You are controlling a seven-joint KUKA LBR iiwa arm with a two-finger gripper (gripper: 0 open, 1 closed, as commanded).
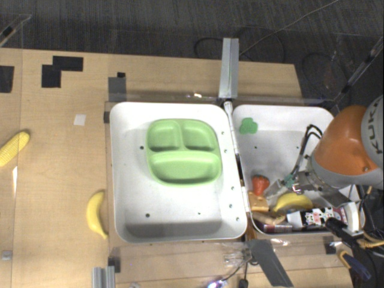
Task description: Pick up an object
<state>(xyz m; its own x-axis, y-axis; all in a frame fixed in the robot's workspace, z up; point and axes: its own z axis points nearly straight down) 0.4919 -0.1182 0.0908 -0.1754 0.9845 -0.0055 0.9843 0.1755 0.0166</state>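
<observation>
Camera view, taking the right bin (282, 138) as my landmark and working from its near edge outward. Against that bin's near wall I see a clutter of things: a dark, flat packet with white print (312, 218) toward the near right corner, a small reddish stick-like item (273, 226) just beside it, and a tan piece (259, 205) at the near left corner. Just behind those lies a yellow banana (292, 202), and behind the tan piece sits a red-orange object (260, 185). My end effector (295, 183) is down inside the bin, right over the banana's far side; I cannot tell how it is set, nor whether it touches the fruit. The grey arm with its orange band (345, 146) covers the bin's right side. Farther back, near the bin's far left corner, a small green object (248, 125) lies alone, well apart from the clutter.

Left of the landmark bin, touching it along the shared wall, is the left bin (129, 221), holding a green divided tray (183, 150). Well to the left of both, on the wooden surface (54, 173), a second banana (96, 213) lies just beside the left bin, and a corn cob (13, 148) lies at the frame's left edge.
</observation>
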